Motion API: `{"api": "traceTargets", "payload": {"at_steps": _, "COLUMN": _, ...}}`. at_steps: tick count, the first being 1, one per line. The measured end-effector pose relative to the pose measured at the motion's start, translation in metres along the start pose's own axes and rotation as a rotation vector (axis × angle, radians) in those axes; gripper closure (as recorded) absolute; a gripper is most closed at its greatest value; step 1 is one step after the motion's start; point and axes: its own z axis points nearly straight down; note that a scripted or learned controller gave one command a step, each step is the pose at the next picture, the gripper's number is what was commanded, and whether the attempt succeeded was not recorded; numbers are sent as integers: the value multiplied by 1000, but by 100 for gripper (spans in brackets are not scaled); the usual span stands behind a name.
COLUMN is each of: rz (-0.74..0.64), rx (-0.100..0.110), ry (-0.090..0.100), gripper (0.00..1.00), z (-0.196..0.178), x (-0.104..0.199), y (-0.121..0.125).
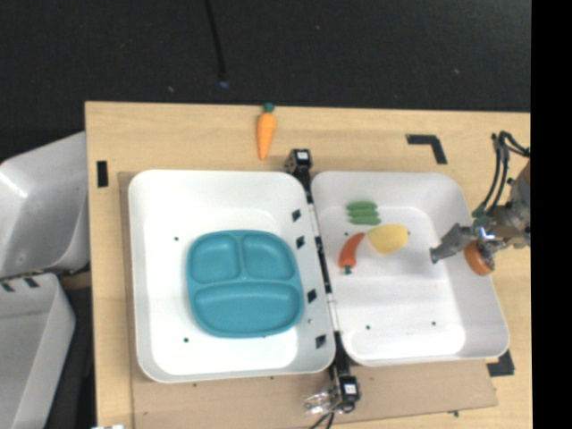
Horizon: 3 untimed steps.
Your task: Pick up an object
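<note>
The right bin (411,338) holds a yellow lemon-like piece (390,238), a red pepper (350,250) just left of it, and a small green vegetable (362,212) above both. My gripper (441,252) reaches in over the bin's right rim. It is to the right of the yellow piece and apart from it, and I see nothing in its grasp. The orange wrist band (482,259) shows behind it.
A blue divided plate (243,282) lies in the left bin (152,239). An orange carrot (265,133) rests on the wooden bench above the bins. Black clips (298,160) sit along the seam between the bins. Cables (502,164) hang at the far right.
</note>
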Motion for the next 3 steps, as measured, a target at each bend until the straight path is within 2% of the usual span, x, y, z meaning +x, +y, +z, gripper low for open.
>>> {"api": "traceTargets", "payload": {"at_steps": 1, "rz": 1, "rx": 2, "ry": 0, "gripper": 0, "z": 63, "x": -4, "y": -1}}
{"api": "traceTargets", "payload": {"at_steps": 2, "rz": 0, "rx": 2, "ry": 7, "gripper": 0, "z": 107, "x": -6, "y": 5}}
{"api": "traceTargets", "payload": {"at_steps": 3, "rz": 2, "rx": -5, "ry": 1, "gripper": 100, "z": 94, "x": -9, "y": 5}}
